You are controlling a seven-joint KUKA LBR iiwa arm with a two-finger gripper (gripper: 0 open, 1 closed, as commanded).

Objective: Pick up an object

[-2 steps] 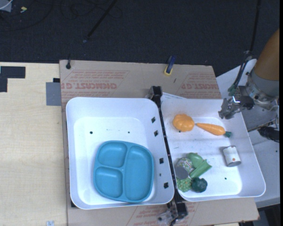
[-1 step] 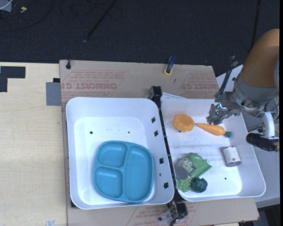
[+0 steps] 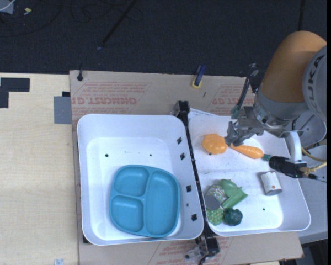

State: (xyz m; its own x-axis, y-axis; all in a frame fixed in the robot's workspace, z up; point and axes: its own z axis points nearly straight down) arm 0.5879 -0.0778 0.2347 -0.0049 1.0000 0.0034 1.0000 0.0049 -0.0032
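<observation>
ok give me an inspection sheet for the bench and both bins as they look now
surface: brown board under two shallow white bins, left bin, right bin
job's things: in the right bin, orange rounded toy, orange carrot-shaped toy, small white cylinder, green leafy toy pile
clutter: blue divided plastic plate in the left bin
end effector: low over the right bin between the two orange toys; grip unclear
cables: dark cables on the black floor behind the bench
surroundings: blue and yellow clamp at the board's back edge
</observation>
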